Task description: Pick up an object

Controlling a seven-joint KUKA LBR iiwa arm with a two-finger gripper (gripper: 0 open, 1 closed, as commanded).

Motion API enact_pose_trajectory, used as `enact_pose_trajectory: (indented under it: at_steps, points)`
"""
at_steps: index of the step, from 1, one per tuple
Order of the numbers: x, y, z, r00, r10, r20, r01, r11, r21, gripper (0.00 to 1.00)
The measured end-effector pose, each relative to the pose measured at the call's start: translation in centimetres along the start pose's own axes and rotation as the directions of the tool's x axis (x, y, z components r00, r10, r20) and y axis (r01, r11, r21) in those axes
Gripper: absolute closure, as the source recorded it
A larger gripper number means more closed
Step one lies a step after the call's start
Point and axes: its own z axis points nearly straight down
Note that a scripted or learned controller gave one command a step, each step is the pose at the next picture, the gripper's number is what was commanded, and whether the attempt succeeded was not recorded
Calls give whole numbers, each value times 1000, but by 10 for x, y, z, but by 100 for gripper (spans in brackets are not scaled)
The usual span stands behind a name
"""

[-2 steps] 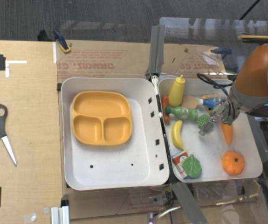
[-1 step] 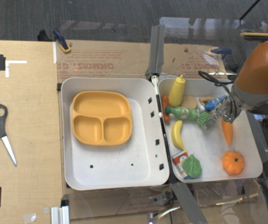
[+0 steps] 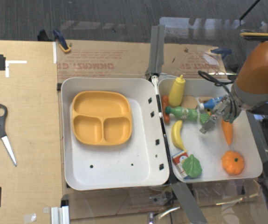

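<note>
The arm (image 3: pixel 259 73) is cut off by the right edge, so only its orange band and wrist show; the gripper (image 3: pixel 209 121) is small and cluttered, and what its fingertips touch cannot be told; the blue object (image 3: pixel 210 103) beside the wrist is partly covered and too small to identify; the carrot (image 3: pixel 227 130) has its top hidden under the wrist; the green leafy toy (image 3: pixel 192 166) covers part of a red-and-white packet (image 3: pixel 179 161) whose print is illegible; the scissors (image 3: pixel 2 129) lose part of one handle loop at the left edge.
</note>
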Motion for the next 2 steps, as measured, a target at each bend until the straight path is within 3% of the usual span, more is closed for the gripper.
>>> enact_pose_trajectory:
  at_steps: [1, 2]
  points:
    - [7, -21, 9, 996, 90, -2, -90, 996, -1, 0]
    - [6, -20, -1, 996, 87, 2, -87, 996, -2, 100]
